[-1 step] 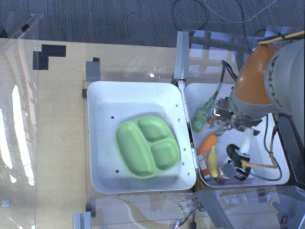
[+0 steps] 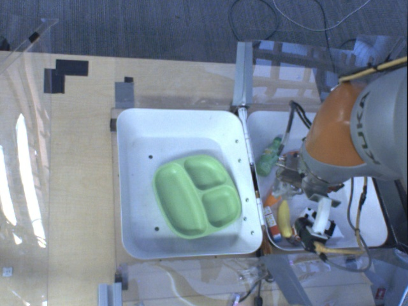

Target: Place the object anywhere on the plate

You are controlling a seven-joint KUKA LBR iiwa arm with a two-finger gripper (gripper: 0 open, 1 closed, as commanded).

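Note:
A light green divided plate (image 2: 195, 195) with three compartments lies in the left white bin (image 2: 137, 145), with nothing on it. In the right bin (image 2: 261, 129) I see a green bottle (image 2: 269, 156), a yellow banana-like piece (image 2: 284, 216) and an orange-capped item (image 2: 271, 210) beside it. My gripper (image 2: 305, 185) hangs over the right bin, just right of these objects, under the orange wrist band. The arm's body hides its fingertips.
A metal divider (image 2: 250, 164) separates the two bins. Black cables (image 2: 294, 123) loop around the wrist, and a black and white fitting (image 2: 319, 225) sits at the right bin's near edge. The wooden bench (image 2: 70, 203) stretches to the left.

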